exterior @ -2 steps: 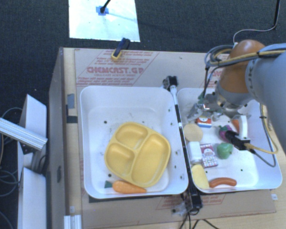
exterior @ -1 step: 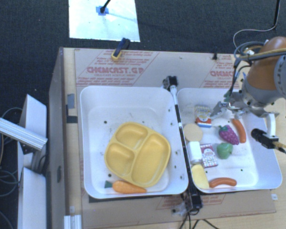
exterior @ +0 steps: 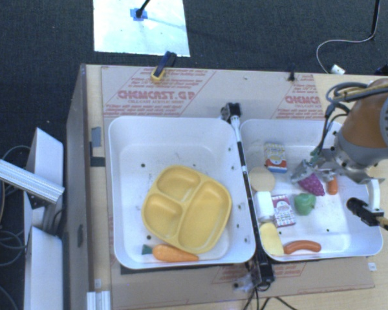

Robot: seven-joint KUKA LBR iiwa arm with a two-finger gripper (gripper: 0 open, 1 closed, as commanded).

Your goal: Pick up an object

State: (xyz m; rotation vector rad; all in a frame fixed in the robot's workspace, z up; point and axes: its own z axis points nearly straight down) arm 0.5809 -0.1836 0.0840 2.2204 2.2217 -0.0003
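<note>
The right bin [exterior: 359,237] holds several toy foods: a purple piece [exterior: 312,185], a green piece [exterior: 304,203], a small orange piece [exterior: 332,186], a red-and-white carton [exterior: 283,210], a small box [exterior: 275,157], a cream disc [exterior: 262,181], a white block [exterior: 264,205], a yellow piece [exterior: 270,237] and a sausage [exterior: 302,246]. My gripper [exterior: 308,170] reaches in from the right and hangs low over the bin's middle. It sits just above and left of the purple piece, whose top edge it partly hides.
The left bin [exterior: 126,173] holds a yellow divided plate [exterior: 187,206] with a carrot [exterior: 174,254] along the front wall. The arm's grey body [exterior: 368,131] covers the right bin's far right corner. A black part [exterior: 362,212] sticks out at the right wall.
</note>
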